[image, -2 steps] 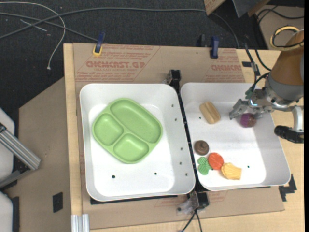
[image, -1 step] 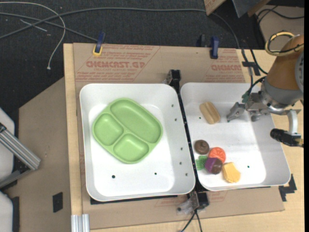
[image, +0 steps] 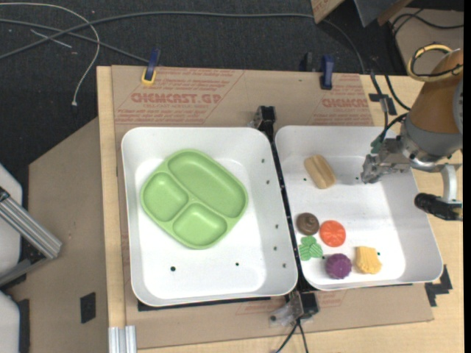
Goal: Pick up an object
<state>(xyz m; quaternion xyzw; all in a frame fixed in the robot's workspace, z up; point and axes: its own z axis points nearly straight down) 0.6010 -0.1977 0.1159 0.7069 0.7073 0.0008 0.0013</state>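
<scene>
- The gripper (image: 372, 169) hung low over the upper part of the right bin (image: 412, 271); its tip was small and dark against the white floor, so whether the jaws stood released or clenched could not be told, and nothing could be made out between them.
- Just to its left, apart from it, lay the tan bread-like block (image: 319, 171), probably the nearest candidate.
- Further down the same bin sat a brown doughnut (image: 307, 223), an orange-red round piece (image: 333, 233), a green leafy piece (image: 310, 251), a purple piece (image: 338, 265) and a yellow piece (image: 367, 259), clustered close together.
- The left bin (image: 147, 271) bore a green divided plate (image: 193, 197).
- By my reading the step was the approach, with no pick made; the next move called for shifting left over the block, descending and closing on it.
</scene>
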